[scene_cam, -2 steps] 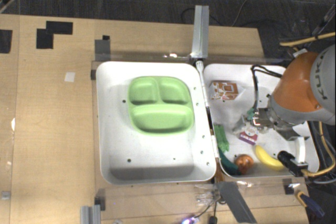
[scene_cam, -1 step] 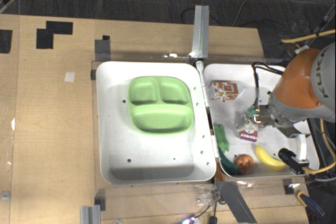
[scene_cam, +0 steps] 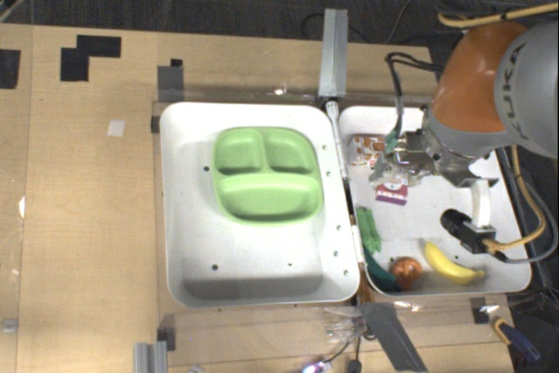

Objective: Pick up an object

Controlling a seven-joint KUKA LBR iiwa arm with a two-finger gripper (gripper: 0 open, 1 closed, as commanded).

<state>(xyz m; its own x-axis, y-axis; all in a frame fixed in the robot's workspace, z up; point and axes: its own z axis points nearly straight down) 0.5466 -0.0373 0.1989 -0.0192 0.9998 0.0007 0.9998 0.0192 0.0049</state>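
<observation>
Bench (scene_cam: pixel 79 188): pale wood top with two shallow white bins side by side on it.
Left bin (scene_cam: pixel 188 262): holds one thing, a green plate (scene_cam: pixel 266 173).
Green plate: three sections, lying flat, toward the far half of the left bin and nearer its right wall.
Right bin (scene_cam: pixel 424 218): holds all the loose small things, so the thing to be picked up is in here.
Arm (scene_cam: pixel 489 92): grey with an orange band, reaching in from the right over the far right part of the right bin.
Gripper (scene_cam: pixel 400 155): low over the far left part of the right bin, pointing toward the wall the bins share.
Grip: cannot tell from this angle whether open or closed; metal parts blur together.
Red-and-white packet (scene_cam: pixel 365 148): flat on the bin floor in the far left corner, just beside the gripper tip.
Purple packet (scene_cam: pixel 392 193): flat, just on the near side of the gripper; contact cannot be told.
Green thing (scene_cam: pixel 370 231): long and narrow, along the left wall of the right bin.
Red fruit (scene_cam: pixel 405 269): round, at the near wall, near the lower end of the green thing.
Banana (scene_cam: pixel 450 264): yellow, on its side near the near wall, just right of the red fruit and well apart from the gripper.
</observation>
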